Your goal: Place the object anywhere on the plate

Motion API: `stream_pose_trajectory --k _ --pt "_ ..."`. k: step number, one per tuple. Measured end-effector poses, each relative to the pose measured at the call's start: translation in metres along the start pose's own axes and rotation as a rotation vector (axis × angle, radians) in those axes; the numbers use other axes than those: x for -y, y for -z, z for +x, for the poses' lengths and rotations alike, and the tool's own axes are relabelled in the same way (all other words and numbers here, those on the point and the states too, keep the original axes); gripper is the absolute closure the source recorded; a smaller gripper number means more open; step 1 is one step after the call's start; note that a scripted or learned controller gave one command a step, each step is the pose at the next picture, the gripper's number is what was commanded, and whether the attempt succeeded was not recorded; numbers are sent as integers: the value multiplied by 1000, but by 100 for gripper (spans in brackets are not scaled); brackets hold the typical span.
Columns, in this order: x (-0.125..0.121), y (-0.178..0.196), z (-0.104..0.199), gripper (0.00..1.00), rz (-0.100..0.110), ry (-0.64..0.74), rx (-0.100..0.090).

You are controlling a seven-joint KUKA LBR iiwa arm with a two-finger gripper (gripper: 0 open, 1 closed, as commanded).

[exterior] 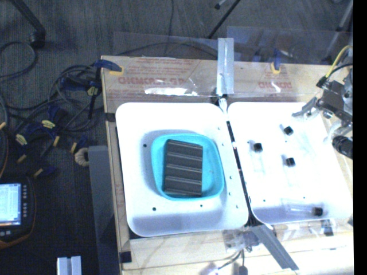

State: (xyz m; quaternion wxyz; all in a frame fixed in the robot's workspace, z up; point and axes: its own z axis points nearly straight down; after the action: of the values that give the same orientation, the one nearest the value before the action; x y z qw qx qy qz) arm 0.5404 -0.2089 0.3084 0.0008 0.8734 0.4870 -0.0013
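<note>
The dark ridged block (183, 167) lies flat on the blue plate (215, 171) in the left bin (132, 171), well apart from the hand (338, 116) at the bench's (172, 76) right edge above the right bin (298, 179). Cables (51, 113) litter the floor left of the bench.

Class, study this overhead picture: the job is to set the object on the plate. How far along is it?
It already looks done: the dark ridged block lies flat on the blue plate in the left bin. The gripper sits at the right bin's far edge, apart from the block. Three small black pieces lie in the right bin. Nothing seems left.
</note>
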Motion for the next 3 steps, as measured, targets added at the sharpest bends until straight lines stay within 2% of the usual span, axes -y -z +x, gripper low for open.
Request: stream_pose_trajectory --k 1,2,3 --pt "49 -108 -29 0 5 -30 -2" --pt "19 -31 -11 0 0 15 -1" --pt "39 -117 -31 0 5 -19 -2"
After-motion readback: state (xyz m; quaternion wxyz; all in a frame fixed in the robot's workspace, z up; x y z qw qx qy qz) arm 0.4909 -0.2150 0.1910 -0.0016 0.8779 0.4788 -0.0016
